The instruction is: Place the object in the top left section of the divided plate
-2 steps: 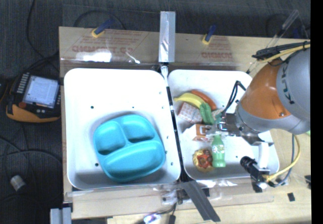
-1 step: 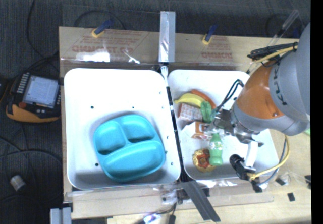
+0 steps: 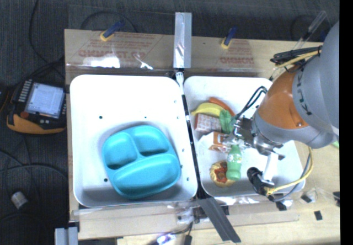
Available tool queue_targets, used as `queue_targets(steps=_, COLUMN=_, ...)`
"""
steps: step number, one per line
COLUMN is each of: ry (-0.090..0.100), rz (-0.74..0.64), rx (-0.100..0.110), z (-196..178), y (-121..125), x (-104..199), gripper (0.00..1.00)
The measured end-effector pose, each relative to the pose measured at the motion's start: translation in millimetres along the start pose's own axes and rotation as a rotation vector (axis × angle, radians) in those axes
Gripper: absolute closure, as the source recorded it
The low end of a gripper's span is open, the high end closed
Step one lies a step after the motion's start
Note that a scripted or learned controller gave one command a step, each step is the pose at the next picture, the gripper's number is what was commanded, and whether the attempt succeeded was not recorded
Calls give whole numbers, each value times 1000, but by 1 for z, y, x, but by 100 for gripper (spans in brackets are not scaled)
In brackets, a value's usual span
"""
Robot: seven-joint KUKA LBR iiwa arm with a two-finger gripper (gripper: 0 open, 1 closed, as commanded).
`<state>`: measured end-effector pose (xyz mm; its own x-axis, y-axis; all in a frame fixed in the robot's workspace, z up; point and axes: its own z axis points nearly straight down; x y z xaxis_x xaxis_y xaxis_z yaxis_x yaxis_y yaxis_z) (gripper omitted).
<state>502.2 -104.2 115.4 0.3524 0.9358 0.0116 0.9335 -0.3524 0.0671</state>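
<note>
So my arm [image 3: 309,100] comes in from the right edge of the frame, orange band angled down-left, wrist hanging over the right bin [image 3: 287,183]. My gripper [image 3: 236,138] sits low in the middle of that bin, right over the pile of toy food. Honestly can't tell if it's open or clamped, too much clutter down there.

Right under it there's a green bottle [image 3: 234,165] lying just below, a yellow banana [image 3: 205,109] up top, and a small reddish packet [image 3: 204,123] with print too small to read.

The blue divided plate [image 3: 142,161] is in the left bin [image 3: 94,100], lower middle, nothing in its sections.

Cardboard [image 3: 118,48] at the top has reddish lettering, unreadable.
</note>
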Motion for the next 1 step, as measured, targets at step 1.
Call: queue_targets(steps=1, ry=4, rz=93, rx=0, z=0, y=1, x=1, gripper=100)
